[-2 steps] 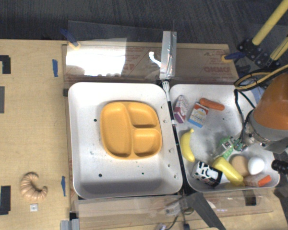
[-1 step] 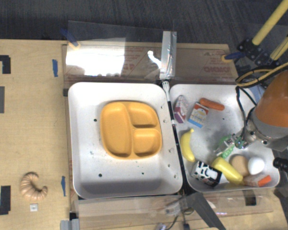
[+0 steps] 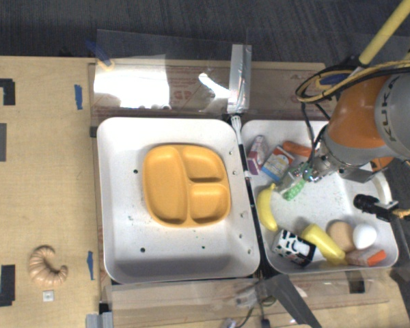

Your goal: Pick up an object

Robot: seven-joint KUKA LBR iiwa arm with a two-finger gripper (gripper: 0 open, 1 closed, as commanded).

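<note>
My gripper (image 3: 311,171) reaches down into the right bin (image 3: 389,203) from the right, below the arm's orange band (image 3: 355,118). Its tip is right by a small green object (image 3: 293,190) and a small carton (image 3: 277,164); whether it touches either I cannot tell. Around it in the bin lie a pink bottle (image 3: 257,151), a banana (image 3: 266,208), a yellow piece (image 3: 322,241), a black-and-white object (image 3: 293,246), a tan egg (image 3: 340,234) and a white egg (image 3: 364,236).
The left bin (image 3: 116,203) holds an orange divided plate (image 3: 186,184). A croissant-shaped toy (image 3: 46,265) lies on the bench at the lower left. Cables (image 3: 328,80) loop behind the arm. A clear sheet (image 3: 164,80) stands behind the bins.
</note>
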